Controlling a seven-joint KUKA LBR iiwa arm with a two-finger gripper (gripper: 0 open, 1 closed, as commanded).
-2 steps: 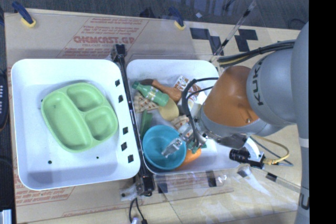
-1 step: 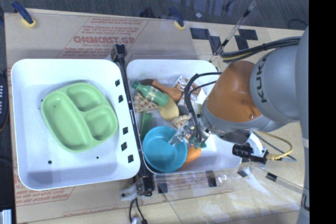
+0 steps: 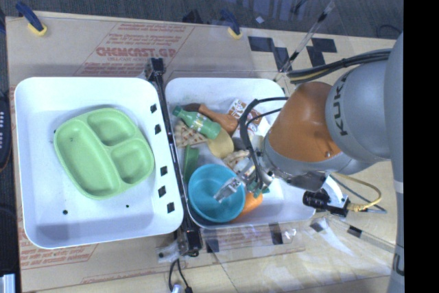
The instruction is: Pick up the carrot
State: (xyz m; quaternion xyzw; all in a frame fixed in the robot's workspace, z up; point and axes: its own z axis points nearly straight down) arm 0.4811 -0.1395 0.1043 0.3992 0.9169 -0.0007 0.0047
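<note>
Orange carrot (image 3: 252, 202) lies beside the tool (image 3: 236, 186) over the blue bowl (image 3: 206, 199).

One fixed camera looks down at a slant on the desk (image 3: 103, 55), both white bins (image 3: 27, 168) framed; the arm (image 3: 357, 120) enters from 3 o'clock.

Red print on the brown cardboard sheet (image 3: 130, 44) under the bins reads "CHEMCAST GP", with smaller red lines around it too fine to make out. On the grey arm (image 3: 363, 113) the dark letters "KU" show at the casing's edge, the rest cut off.
</note>
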